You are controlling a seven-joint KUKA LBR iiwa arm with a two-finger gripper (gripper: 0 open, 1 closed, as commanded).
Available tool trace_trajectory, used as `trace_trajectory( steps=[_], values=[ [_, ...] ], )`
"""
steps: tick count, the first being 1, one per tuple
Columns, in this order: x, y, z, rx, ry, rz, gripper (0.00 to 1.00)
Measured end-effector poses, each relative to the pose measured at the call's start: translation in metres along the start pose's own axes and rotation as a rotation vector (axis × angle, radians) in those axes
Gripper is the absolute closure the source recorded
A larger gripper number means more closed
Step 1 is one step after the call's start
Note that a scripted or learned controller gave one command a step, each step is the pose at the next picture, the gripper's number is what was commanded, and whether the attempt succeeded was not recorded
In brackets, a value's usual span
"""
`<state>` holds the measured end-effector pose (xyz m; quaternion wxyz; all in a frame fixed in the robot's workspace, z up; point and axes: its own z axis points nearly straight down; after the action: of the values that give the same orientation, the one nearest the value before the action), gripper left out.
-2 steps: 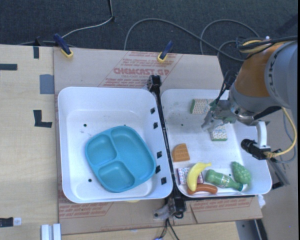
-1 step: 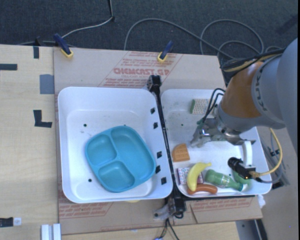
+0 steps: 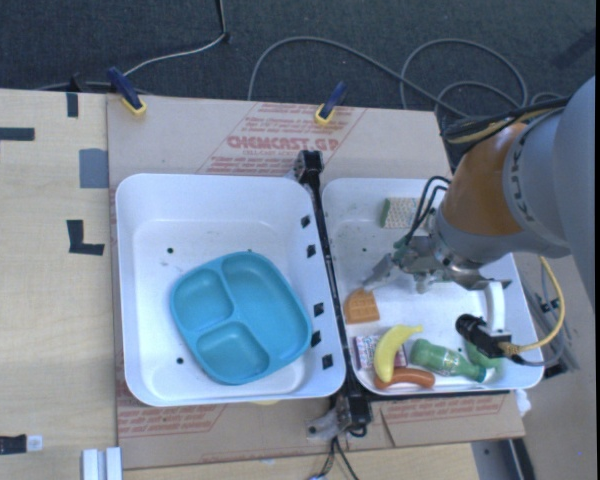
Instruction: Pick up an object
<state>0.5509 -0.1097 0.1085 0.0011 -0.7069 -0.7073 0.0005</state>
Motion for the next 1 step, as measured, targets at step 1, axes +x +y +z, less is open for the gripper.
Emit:
trace_trajectory(
  steps=[1],
  values=[
    [-0.0612, 0.0238, 0.0121, -0.001, -0.001, 0.0, 0.0]
  ],
)
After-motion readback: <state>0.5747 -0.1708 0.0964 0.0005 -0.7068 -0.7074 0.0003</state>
